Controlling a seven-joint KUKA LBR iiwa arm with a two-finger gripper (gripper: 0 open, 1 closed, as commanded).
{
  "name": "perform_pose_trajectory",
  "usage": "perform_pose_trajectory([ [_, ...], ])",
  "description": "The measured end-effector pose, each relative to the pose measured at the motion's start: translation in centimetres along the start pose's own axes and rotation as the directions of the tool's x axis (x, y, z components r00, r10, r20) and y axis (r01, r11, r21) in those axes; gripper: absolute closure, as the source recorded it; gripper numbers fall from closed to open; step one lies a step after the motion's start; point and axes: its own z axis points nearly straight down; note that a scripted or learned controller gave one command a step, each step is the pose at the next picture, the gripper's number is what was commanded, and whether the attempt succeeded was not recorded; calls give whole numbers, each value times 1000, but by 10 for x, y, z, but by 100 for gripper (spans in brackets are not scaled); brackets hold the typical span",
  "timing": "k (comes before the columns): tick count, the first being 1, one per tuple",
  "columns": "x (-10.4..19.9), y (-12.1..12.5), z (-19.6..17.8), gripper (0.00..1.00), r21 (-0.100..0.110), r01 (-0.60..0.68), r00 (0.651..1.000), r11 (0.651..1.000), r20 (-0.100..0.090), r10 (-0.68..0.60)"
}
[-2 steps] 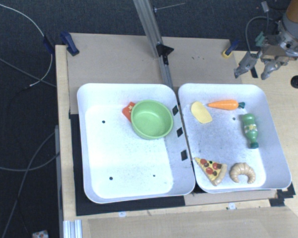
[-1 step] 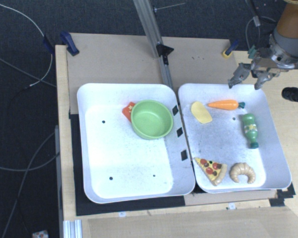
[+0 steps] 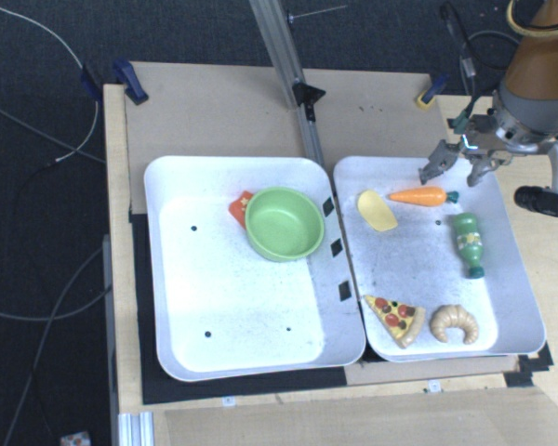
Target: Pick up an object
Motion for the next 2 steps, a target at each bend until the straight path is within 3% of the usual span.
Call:
perform_pose_trajectory([
  [1, -4, 7, 47, 0, 0, 0, 1000, 1000, 0, 0],
  [2, -3, 9, 29, 100, -10, 1, 1000, 1000, 1, -1],
])
